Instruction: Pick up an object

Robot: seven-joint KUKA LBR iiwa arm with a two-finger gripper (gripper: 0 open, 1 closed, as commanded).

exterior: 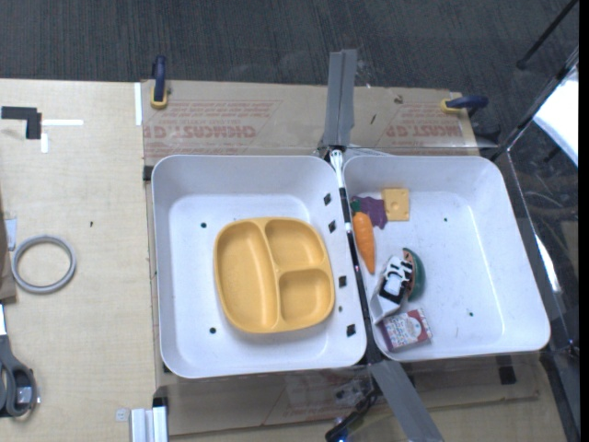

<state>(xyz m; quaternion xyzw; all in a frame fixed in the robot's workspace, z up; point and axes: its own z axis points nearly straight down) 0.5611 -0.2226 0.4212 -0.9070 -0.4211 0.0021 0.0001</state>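
The right bin holds several small objects along its left side. An orange carrot lies next to the divider, with a purple piece and a yellow cheese-like square just behind it. A black-and-white item on a green round thing sits further forward. A small red-and-white packet lies near the bin's front left corner. A yellow divided plate lies in the middle of the left bin.
A grey tape ring and scissors lie on the wooden bench to the left. Clamps hold cardboard behind the bins. A grey bar runs back from the divider between the bins.
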